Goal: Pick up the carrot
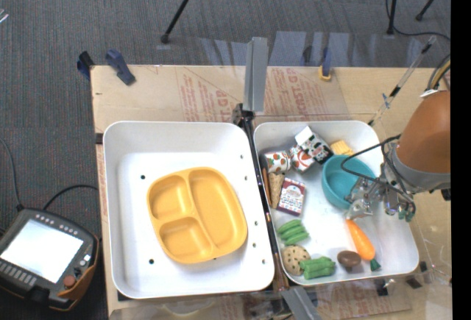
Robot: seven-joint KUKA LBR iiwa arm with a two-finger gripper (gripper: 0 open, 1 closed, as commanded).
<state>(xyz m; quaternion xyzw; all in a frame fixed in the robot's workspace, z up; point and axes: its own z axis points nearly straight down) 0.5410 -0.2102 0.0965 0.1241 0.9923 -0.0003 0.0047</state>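
The carrot [361, 239] is orange with a green stub at its lower end. It lies slantwise on the floor of the right bin [333, 126], near the front right corner. My gripper [362, 205] hangs just above the carrot's upper end, beside the blue bowl [341, 182]. Its fingers point down and look slightly apart, with nothing between them. The arm's orange band [433, 133] is up and to the right of it.
The right bin also holds small milk cartons [309, 147], a purple box [292, 196], green beans [292, 230], a cookie [295, 258], a brown item [349, 260] and a yellow block [340, 147]. A yellow divided plate [196, 214] lies in the left bin [125, 142].
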